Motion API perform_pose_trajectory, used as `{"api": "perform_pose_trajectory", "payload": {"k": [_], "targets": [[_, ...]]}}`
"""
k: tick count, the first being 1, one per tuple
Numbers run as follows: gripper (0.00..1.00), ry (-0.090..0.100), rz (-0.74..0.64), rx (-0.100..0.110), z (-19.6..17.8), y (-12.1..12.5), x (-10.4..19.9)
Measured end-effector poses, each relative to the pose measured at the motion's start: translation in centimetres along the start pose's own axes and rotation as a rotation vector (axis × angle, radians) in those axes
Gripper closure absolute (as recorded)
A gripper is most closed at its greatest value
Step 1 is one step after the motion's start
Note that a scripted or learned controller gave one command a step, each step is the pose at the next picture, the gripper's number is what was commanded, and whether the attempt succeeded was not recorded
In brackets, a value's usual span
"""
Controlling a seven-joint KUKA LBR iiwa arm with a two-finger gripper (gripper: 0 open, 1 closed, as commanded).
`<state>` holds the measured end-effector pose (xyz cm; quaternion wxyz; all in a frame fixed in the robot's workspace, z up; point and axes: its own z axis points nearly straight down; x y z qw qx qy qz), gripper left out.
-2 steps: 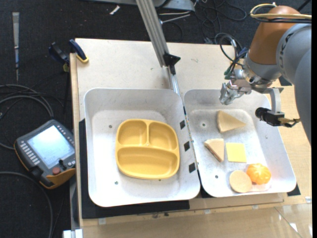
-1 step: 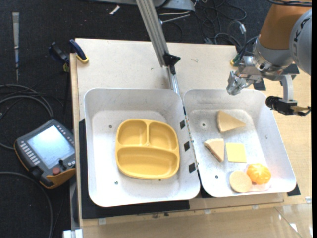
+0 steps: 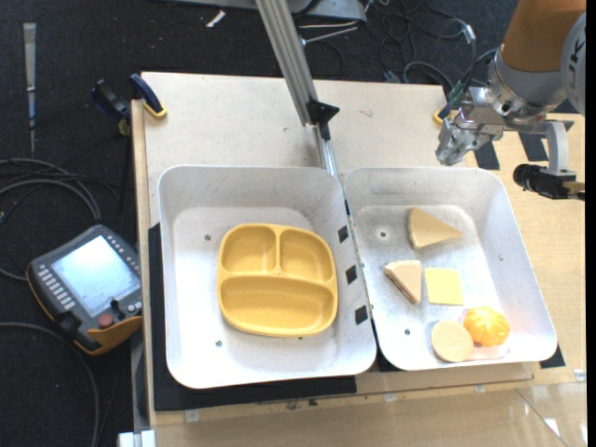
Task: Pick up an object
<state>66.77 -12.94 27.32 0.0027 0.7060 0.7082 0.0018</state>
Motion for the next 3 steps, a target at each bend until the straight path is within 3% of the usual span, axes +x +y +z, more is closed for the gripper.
{"api": "perform_pose_trajectory", "payload": {"k": [1, 3], "targets": [[1.00, 0.004, -0.004, 0.007, -0.4, -1.0, 5.7], [1.00, 0.003, -0.005, 0.010, 2.6, -4.0, 17.0]]}}
